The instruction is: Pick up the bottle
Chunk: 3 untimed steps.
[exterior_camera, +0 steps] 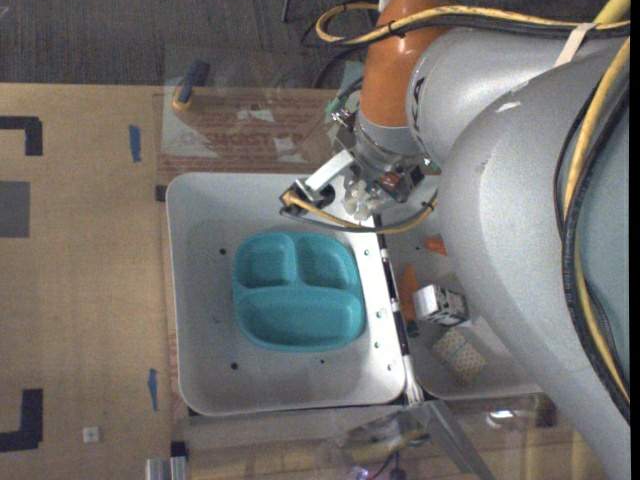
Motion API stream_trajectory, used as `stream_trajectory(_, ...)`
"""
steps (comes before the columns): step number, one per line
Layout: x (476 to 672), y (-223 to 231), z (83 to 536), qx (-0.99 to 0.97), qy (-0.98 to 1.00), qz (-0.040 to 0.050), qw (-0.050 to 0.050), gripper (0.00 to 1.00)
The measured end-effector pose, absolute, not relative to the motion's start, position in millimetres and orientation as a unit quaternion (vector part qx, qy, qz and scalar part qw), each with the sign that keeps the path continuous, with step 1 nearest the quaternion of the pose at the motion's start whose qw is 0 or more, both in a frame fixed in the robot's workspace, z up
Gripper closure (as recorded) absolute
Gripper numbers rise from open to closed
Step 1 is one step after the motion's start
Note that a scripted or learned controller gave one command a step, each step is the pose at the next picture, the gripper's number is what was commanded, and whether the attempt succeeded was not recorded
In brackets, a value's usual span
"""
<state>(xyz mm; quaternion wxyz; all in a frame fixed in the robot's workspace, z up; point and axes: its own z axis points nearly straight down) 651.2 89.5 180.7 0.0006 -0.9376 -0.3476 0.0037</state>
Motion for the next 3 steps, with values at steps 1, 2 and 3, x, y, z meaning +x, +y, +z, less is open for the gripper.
stream_trajectory(1, 656.7, 137.7, 124.0, -0.972, -0.234, -0.0001, 0.002, 1.0)
stream_trajectory(2, 654.5, 122.0, 212.7, -0.987, -0.158, 0.0028, 0.0, 1.0)
stream_trajectory(3, 648.6, 178.5, 328.8, -0.968, -0.249, 0.0028, 0.0, 1.0)
